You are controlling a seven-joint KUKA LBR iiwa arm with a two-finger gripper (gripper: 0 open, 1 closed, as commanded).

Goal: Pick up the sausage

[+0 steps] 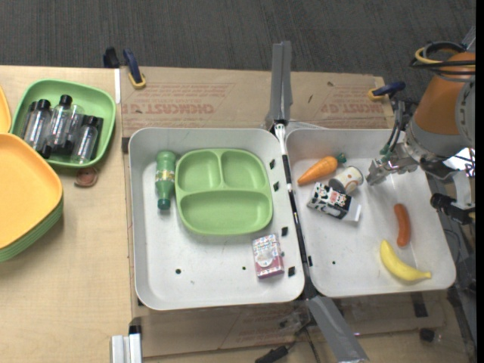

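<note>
The sausage point(401, 224) lies in the right bin point(338, 278), near its right wall, standing almost along the wall with one end pointing to the far side. It touches nothing, but the banana point(403, 265) is just beside its near end, a little to the left of it. The tool point(384, 168) hangs over the far right part of the same bin, above and beyond the sausage. I cannot tell from this view how it is set, and I see nothing in it.

What you should watch, in my judgement:

- The sausage is round and smooth. If the tool comes down off its middle line, it may roll aside or slip out during the lift.
- The right wall is near. A descent too far to that side may strike the rim instead of reaching the bin floor.
- The banana is close. If the tool comes down too near that end, it may push the banana or take it together with the sausage.
- The small cup point(349, 178), the carrot point(318, 169) and the cow-patterned carton point(330, 200) are further left, well apart from the sausage, so I expect little trouble from them
</note>
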